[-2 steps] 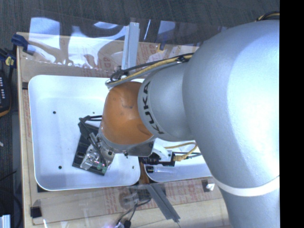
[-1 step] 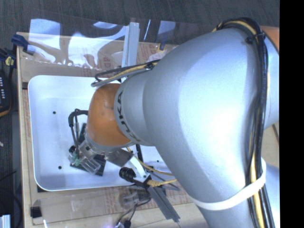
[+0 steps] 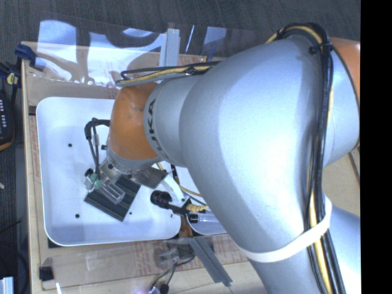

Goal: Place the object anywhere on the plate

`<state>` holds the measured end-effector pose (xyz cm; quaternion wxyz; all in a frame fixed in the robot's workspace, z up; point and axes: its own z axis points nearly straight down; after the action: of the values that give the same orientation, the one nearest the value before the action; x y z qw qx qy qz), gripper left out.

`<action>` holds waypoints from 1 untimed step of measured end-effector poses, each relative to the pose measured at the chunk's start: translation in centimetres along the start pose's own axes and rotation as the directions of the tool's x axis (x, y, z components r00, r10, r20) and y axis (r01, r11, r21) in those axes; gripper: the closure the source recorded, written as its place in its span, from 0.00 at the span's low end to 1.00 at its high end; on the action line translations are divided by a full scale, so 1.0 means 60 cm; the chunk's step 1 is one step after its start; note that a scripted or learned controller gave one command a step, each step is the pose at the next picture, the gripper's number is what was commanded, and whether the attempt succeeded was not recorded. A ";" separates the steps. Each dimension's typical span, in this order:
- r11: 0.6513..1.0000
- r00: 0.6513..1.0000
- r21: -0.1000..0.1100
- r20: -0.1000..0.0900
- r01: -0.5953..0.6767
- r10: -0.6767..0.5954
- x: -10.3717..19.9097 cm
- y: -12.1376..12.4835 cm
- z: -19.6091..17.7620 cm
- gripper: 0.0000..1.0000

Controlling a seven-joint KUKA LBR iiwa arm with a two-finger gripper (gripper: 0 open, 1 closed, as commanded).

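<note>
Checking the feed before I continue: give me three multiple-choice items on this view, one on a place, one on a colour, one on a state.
1. The gripper is over which bin?
A. the left bin
B. the right bin
C. neither

2. The band above the wrist is
A. blue
B. orange
C. green

3. The arm stands
A. pulled back off the bench
B. reaching across into the left bin
C. lying flat in a bin

Answers: 1 A, the gripper sits above the left bin. 2 B, the orange band shows. 3 B, the arm spans from the right.
</note>
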<state>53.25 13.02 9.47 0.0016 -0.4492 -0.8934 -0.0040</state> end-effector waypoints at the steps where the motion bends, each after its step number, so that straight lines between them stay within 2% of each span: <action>1: 0.983 0.983 -0.007 -0.005 -0.183 0.183 -0.073 0.074 -0.001 1.00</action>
<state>59.41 12.16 9.55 0.0024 -0.5292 -0.8485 -0.0080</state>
